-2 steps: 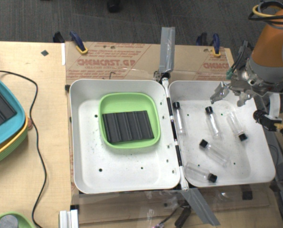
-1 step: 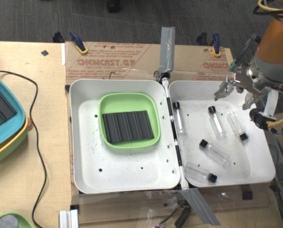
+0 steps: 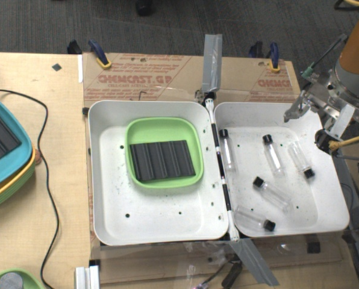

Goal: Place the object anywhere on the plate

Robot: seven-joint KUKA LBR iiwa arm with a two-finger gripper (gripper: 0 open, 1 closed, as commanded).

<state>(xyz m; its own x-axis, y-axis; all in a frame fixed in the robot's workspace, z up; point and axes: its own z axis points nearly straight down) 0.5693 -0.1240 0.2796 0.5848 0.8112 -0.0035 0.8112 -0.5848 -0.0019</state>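
Jaw state impossible to tell, gripper (image 3: 324, 116) above right bin (image 3: 336, 221), clear vials (image 3: 273, 155) inside, green plate (image 3: 194, 131) in left bin (image 3: 101, 179).

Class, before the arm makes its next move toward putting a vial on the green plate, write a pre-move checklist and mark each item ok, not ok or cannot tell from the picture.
1. Green plate sits in the left bin: ok.
2. Plate has room: a dark ridged insert covers its middle; cannot tell.
3. Vials lie in the right bin: ok.
4. Vials spaced apart for picking: ok.
5. Gripper above a vial: not ok, it is at the bin's far right corner.
6. Gripper holding a vial: cannot tell.
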